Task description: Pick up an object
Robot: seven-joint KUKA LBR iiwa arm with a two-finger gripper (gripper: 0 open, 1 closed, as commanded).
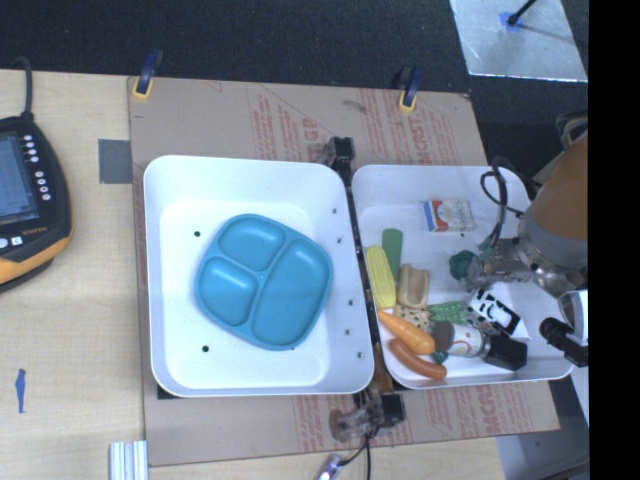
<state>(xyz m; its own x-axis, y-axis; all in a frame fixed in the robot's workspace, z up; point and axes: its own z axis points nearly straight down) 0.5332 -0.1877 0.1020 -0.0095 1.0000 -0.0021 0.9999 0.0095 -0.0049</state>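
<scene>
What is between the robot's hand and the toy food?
Nothing visible. The gripper is low in the right bin, right beside the pile. The corn, carrot and sausage lie to its left, with no wall or lid between.

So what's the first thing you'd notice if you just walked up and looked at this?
The big blue divided plate, lying alone in the left bin. Next, the heap of toy food in the right bin: a yellow corn cob, an orange carrot and a sausage crowd its left side. The grey arm reaches over that bin's right edge.
</scene>
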